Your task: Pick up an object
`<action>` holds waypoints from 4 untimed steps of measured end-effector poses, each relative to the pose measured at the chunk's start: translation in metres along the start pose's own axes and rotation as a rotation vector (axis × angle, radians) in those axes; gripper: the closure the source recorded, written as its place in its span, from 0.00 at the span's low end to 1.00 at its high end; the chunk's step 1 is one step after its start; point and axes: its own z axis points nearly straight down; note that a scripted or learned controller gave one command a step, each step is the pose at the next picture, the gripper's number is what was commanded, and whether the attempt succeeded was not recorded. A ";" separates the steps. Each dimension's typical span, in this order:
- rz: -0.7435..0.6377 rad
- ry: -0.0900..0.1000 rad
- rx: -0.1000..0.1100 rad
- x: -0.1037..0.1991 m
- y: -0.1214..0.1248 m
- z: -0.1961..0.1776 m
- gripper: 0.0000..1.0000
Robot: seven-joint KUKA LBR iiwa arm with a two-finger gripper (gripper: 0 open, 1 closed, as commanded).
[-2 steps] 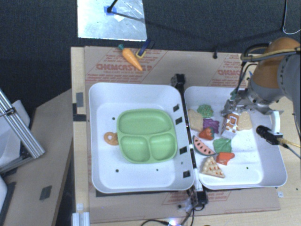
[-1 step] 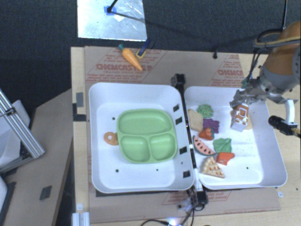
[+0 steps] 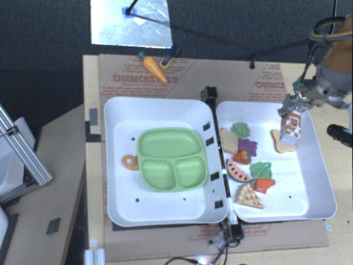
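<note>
A: Where is the hand [image 3: 293, 110]?
B: Over the right bin [image 3: 317, 173], up near its two o'clock corner. A small white-and-orange carton [image 3: 292, 127] hangs between its fingers, so it is closed on the carton, which looks lifted off the floor, though I can't be sure of the gap.

A: And under it?
B: A tan cookie-like piece [image 3: 282, 143] lies just below, at the carton's six o'clock, apparently free of the grip.

A: The rest of the toys?
B: Bunched toward the bin's nine o'clock side, by the divider: broccoli [image 3: 240, 129], grapes [image 3: 247, 146], a watermelon slice [image 3: 238, 173], a pizza slice [image 3: 249, 197]. I'd guess the carton was chosen because it stood apart from that cluster and was easy to close on.

A: The left bin [image 3: 118, 173]?
B: A green tray [image 3: 170, 159] sits in the middle, a pretzel [image 3: 130, 162] just at its nine o'clock. A carrot [image 3: 154, 69] lies on the bench [image 3: 66, 137], beyond the bins at twelve o'clock.
</note>
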 end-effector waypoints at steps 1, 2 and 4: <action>-0.005 0.003 0.005 0.052 -0.012 -0.012 1.00; -0.004 0.003 0.008 0.102 -0.037 -0.017 1.00; -0.005 0.004 0.009 0.208 -0.067 -0.021 1.00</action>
